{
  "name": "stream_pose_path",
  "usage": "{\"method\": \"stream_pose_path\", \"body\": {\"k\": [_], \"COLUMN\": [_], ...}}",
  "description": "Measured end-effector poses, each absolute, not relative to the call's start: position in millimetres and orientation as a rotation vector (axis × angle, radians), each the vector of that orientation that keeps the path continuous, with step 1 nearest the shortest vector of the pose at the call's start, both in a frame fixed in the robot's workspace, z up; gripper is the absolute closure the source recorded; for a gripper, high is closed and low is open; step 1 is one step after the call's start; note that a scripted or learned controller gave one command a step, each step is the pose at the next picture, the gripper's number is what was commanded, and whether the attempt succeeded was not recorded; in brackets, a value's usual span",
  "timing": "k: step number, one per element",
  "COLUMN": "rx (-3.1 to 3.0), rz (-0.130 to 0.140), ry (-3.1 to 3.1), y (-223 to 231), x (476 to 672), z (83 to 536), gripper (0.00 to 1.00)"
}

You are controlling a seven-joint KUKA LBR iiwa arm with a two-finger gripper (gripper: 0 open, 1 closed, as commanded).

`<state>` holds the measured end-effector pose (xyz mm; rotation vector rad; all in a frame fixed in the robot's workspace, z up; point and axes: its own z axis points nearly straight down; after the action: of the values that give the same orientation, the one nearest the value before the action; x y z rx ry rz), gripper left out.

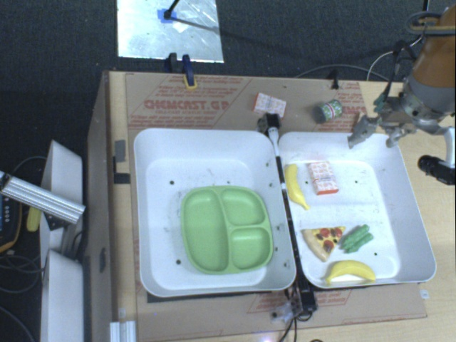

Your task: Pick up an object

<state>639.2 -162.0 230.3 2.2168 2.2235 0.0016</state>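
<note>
My gripper hangs above the far right corner of the right bin, fingers spread and open, with nothing between them. Below it in that bin lie a red and white box, a yellow banana along the left wall, a pizza slice, a green vegetable piece and a second banana at the near edge. All of these are well apart from the gripper.
The left bin holds a green divided plate. Behind the bins on the cardboard lie a small green can and a red-printed card. Cables run near the arm at the upper right.
</note>
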Motion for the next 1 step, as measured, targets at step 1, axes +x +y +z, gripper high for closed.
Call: {"method": "stream_pose_path", "body": {"k": [1], "rx": [2.221], "rz": [-0.001], "ry": [2.225], "y": [-130.8], "x": [582.8], "z": [189.5], "gripper": [0.00]}}
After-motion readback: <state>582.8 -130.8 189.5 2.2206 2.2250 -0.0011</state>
